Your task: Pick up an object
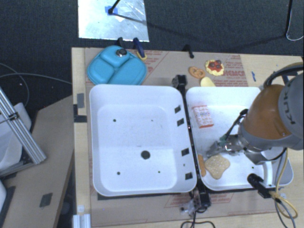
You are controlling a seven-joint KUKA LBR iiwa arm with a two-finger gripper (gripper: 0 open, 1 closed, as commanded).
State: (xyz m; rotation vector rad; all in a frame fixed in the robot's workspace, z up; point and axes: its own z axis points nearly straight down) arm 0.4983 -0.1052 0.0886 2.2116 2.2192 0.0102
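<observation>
1. The arm [278, 113] reaches in from the right, its orange band over the right bin [223, 96] and its wrist angled down and to the left.
2. The hand [213, 151] sits low in the near half of the right bin, pointing left toward the divider between the bins.
3. Whether the hand is spread or closed cannot be told; the tips blur into the grey metal.
4. A tan, bread-like piece [217, 166] lies on the bin floor just below the hand, close to it; contact is unclear and it is not seen between the tips.
5. A small white packet with red print [203, 116] lies farther back in the same bin.
6. The left bin [137, 96] sits beside it on the desk [166, 63], where a blue divided tray [116, 66] rests behind.
</observation>
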